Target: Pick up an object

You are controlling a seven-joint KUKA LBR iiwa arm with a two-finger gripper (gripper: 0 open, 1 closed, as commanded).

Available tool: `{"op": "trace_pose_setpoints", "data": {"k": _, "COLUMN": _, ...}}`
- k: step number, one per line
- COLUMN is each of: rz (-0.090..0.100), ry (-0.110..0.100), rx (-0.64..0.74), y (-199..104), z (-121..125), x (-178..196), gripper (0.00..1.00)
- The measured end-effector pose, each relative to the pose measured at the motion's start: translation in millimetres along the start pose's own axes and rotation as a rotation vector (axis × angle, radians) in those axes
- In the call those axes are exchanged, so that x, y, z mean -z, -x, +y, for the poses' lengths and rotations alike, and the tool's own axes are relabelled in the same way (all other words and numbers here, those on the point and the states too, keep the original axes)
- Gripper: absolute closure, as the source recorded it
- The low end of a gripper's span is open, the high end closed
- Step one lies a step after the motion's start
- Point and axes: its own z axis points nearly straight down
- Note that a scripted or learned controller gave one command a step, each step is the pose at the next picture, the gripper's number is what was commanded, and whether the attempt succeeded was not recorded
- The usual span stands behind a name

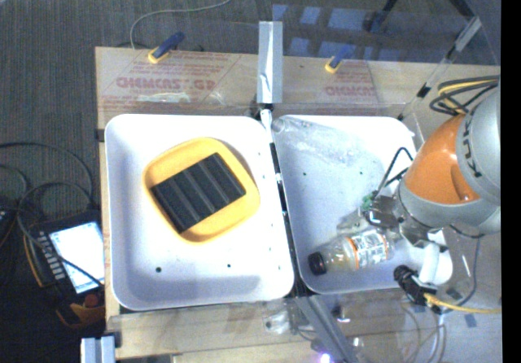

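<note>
Two white bins (pixel 122 190) — yellow tray (pixel 202 189) left, bottle (pixel 352 253) right under the arm (pixel 444 178) — claw state unclear

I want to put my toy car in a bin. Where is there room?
Right bin: the upper part, above the plastic bottle, is bare. Its lower right is crowded by the bottle and the arm. Left bin: the yellow and black object fills the middle; a bare strip runs below it.
</note>
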Motion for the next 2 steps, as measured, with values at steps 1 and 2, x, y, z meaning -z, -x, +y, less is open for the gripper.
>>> {"op": "trace_pose_setpoints", "data": {"k": 1, "rz": 0.005, "ry": 0.004, "rx": 0.263, "y": 17.6, "z": 12.7, "x": 0.1, "gripper": 0.00}}
{"op": "trace_pose_setpoints", "data": {"k": 2, "rz": 0.010, "ry": 0.006, "rx": 0.264, "y": 15.3, "z": 14.0, "x": 10.3, "gripper": 1.00}}
